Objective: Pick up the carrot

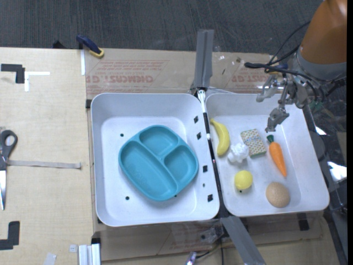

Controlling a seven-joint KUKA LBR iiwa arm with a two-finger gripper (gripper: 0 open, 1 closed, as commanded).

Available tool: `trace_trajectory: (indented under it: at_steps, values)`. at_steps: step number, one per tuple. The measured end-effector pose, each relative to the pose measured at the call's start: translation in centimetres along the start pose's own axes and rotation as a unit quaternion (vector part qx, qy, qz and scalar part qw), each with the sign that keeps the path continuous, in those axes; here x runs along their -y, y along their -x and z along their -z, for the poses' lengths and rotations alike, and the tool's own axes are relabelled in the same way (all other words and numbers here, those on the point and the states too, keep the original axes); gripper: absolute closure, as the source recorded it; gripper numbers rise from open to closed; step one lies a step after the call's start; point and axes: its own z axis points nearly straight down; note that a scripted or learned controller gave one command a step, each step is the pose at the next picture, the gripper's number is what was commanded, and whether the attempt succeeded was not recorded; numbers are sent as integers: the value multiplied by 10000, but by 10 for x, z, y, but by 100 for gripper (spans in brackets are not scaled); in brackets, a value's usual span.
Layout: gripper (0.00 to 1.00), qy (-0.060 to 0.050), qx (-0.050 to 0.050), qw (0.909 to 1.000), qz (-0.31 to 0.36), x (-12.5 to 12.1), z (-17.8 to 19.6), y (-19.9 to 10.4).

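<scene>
At the bottom edge of the view, nearest to the camera, a grey bar [242, 246] lies at a slant under the place where the two bins meet. Just above it is the front rim of the right bin [276, 207]. Inside this bin, near the front, a brown egg-shaped thing [277, 195] rests close to the right corner, and a lemon [243, 180] lies to its left. Behind the lemon there is a small white crumpled thing [238, 152], touching or almost touching a speckled sponge [253, 143]. A banana [221, 137] lies along the left wall of the bin.

The carrot [277, 156] lies in the right half of the right bin, between the sponge and the right wall, with its green top pointing to the back and its thin end pointing to the front, toward the egg-shaped thing.

The gripper [276, 118] hangs over the back part of the right bin, a little above and behind the green top of the carrot. Nothing is seen between its fingers, and whether they are open or closed cannot be told from this view. The carrot rests on the bin floor.

The left bin [105, 164] holds a blue divided plate [159, 162]. On the bench to the left lie scissors [5, 159].
</scene>
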Motion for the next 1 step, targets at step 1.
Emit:
trace_trajectory:
  at_steps: [1]
  values:
    - [0,-11,32,9999,163,75,-106,-5]
